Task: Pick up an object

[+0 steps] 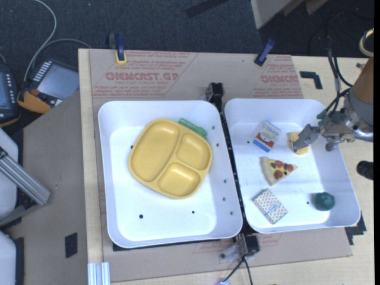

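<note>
The right bin (338, 159) holds several small objects. They are a yellow wedge (295, 144), a pizza slice (277, 170), a small blue, red and white packet (267, 135), a checkered packet (270, 206) and a dark green ball (324, 201). My gripper (317, 140) hangs over the bin's upper right part, open, with nothing between its fingers. Its left finger (306, 137) sits right beside the yellow wedge and covers part of it.
The left bin (119, 206) holds a yellow divided plate (171, 158) with a green piece (193, 127) poking out behind it. A black clamp (215, 92) sits between the bins at the back. The arm's cables (335, 76) rise at the right.
</note>
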### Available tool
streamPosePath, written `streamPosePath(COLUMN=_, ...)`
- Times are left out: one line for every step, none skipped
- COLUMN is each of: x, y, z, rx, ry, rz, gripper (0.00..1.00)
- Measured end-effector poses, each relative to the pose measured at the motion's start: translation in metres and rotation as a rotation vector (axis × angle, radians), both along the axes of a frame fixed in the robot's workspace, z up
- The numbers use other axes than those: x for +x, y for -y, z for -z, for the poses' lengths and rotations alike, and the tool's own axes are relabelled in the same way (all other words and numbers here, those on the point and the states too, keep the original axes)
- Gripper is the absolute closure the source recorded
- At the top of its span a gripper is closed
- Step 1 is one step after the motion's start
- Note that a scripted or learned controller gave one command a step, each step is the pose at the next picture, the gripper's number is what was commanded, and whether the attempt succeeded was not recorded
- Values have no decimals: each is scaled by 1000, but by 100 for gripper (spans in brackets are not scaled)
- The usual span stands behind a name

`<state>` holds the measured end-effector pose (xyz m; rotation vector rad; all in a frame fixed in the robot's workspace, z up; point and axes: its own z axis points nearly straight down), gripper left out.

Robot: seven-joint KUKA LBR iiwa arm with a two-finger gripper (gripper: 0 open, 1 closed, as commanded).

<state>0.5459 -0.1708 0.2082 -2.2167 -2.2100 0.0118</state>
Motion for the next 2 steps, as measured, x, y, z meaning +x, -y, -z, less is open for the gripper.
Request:
streamPosePath(x=3, y=0, z=-6, rx=-2, ry=11, rz=-3, gripper=0)
streamPosePath(x=-1, y=7, z=42, rx=0, ry=4, rz=-2, gripper=0)
